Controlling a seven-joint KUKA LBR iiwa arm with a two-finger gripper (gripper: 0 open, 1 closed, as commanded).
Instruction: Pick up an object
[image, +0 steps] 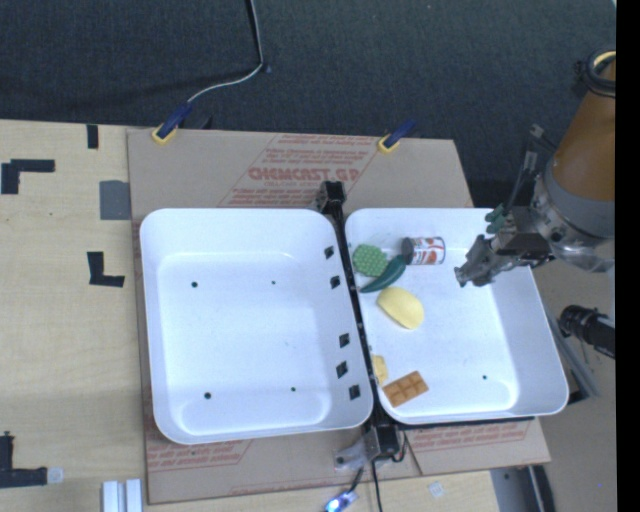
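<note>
While the gripper hangs over the right bin near its far right wall, nothing shows between its fingers, and whether they stand wide or narrow cannot be told from this slant; the dark finger mass blurs together. Landmark for all places: the central divider where the two bins meet. Candidate objects all lie between the gripper and that divider, so the coming move runs leftward from the tool, toward the divider. Nearest the tool: a small can with a red and white label, lying on its side, long axis roughly at right angles to the divider, just left of the fingers. Next toward the divider: a dark green elongated piece, slanted, touching or overlapping a green dotted round piece close to the divider. Nearer the camera: a yellow lemon-shaped object, long axis diagonal, apart from the others. Farther down the divider: a brown waffle-like block and a small yellow bit against the divider. Judgement: can is the shortest reach; lemon is the least crowded target.
</note>
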